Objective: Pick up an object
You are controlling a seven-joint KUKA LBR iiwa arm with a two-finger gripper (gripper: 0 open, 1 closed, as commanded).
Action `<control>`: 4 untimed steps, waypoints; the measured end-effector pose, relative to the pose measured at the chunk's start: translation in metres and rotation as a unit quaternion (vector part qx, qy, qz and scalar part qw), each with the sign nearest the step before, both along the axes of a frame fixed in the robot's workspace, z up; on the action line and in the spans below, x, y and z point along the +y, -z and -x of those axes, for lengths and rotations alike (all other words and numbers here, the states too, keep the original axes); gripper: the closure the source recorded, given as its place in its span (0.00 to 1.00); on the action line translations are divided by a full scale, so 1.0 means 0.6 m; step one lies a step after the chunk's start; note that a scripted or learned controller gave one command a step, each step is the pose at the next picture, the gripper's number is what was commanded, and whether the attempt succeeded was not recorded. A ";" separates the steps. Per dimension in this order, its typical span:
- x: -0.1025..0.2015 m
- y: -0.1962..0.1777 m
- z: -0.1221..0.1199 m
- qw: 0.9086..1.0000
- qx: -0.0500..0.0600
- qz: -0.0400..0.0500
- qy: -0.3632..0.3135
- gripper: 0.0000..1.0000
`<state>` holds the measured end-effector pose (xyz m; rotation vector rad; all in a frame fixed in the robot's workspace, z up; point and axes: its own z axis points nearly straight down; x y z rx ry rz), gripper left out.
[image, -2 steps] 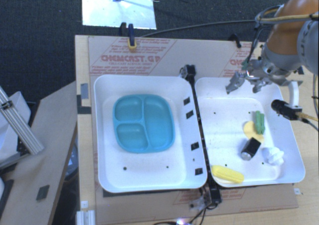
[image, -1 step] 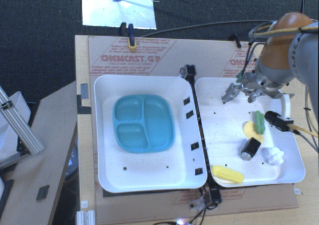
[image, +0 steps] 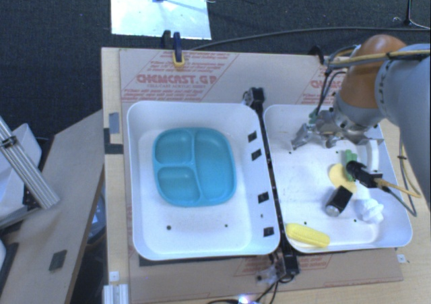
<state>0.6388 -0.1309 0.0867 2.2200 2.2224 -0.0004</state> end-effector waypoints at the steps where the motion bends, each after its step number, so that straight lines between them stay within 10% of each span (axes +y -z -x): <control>1: 0.000 -0.022 -0.002 1.000 -0.002 0.000 0.000 1.00; 4: -0.005 -0.227 -0.030 1.000 -0.002 0.000 -0.002 1.00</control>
